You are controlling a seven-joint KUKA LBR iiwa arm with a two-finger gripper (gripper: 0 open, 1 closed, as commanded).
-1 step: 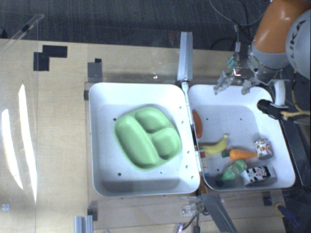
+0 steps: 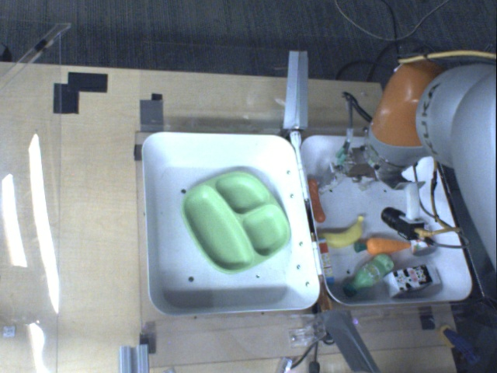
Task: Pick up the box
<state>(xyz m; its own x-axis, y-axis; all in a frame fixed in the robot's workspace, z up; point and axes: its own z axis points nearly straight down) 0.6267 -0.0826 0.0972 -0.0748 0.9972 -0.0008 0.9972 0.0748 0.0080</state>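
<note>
Bench (image 2: pixel 85 231): pale wood, with dark carpet (image 2: pixel 194 14) beyond its far edge and black tape marks (image 2: pixel 78 88) near its far left corner

Item 1. Left bin (image 2: pixel 167 286): white and shallow. It held one green tray (image 2: pixel 237 220) with three compartments, lying flat and turned at an angle about the bin's middle, clear of all four walls

Item 2. Right bin (image 2: pixel 365 208): white and shallow, its left wall against the left bin's right wall. A grey metal post (image 2: pixel 296 92) stood at the far end of the line between the two bins

Contents of the right bin:
- red stick (image 2: pixel 316 200), lying along the left wall
- banana (image 2: pixel 345 235), yellow, near the left wall, about midway along it
- carrot (image 2: pixel 388 246), orange, just right of the banana, apart from it
- bottle (image 2: pixel 369 273), green, on its side near the near edge
- box (image 2: pixel 413 279), white with dark markings, lying in the near right corner, just right of the bottle and just nearer than the carrot

Item 3. Arm (image 2: pixel 458 115): grey, with an orange band (image 2: pixel 404 107), reaching in over the bin's far right corner. The gripper (image 2: pixel 356 165) sat low at the far edge of the right bin, well apart from the box. Whether it was apart or together could not be told, and nothing was seen held in it
</note>
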